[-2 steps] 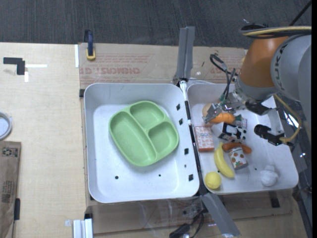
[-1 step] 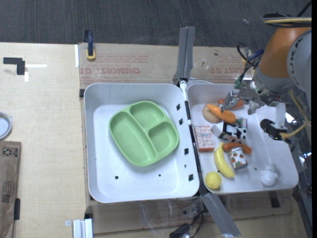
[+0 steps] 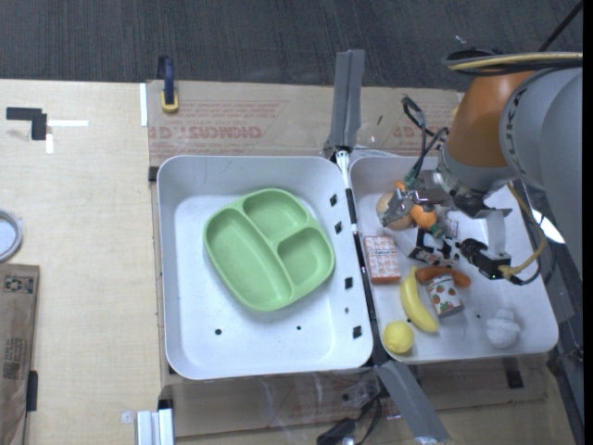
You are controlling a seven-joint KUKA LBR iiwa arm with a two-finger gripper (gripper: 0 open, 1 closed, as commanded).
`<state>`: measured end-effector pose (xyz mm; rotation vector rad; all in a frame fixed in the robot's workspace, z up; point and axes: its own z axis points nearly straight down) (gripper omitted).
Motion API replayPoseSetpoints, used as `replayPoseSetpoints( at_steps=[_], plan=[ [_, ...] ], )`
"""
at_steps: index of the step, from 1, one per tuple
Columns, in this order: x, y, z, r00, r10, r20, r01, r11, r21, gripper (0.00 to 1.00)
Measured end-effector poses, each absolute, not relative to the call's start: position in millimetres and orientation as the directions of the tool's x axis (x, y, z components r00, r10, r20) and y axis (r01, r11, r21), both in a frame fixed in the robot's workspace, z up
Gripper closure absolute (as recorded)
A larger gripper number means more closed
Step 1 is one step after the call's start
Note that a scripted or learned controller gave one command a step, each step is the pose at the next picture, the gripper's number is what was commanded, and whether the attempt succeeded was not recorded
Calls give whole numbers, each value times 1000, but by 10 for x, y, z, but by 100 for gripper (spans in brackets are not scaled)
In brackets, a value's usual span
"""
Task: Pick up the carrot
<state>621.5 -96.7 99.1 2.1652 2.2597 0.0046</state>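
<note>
I am reaching in from the right over the right bin [image 3: 533, 336], whose floor is crowded along the divider side: a small carton [image 3: 382, 257], a banana [image 3: 418, 304] and a lemon [image 3: 397, 337] lie near that edge, with barer white floor toward the far right corner. The left bin [image 3: 176, 248] holds a green divided plate [image 3: 269, 247] with open floor around it. My gripper [image 3: 443, 247] hangs over the clutter; whether it is spread or closed, I cannot tell. The carrot [image 3: 442, 273] lies just below it, beside the banana
</note>
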Motion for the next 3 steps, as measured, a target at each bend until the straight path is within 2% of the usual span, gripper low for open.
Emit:
replayPoseSetpoints(
  at_steps=[1, 2, 3],
  plan=[
    [6590, -1220, 975, -178, 984, 5, 984, 178, -6, 0],
    [6590, -1220, 974, -178, 984, 5, 984, 179, -5, 0],
    [6603, -1238, 1090, -178, 984, 0, 984, 178, -2, 100]
  ],
)
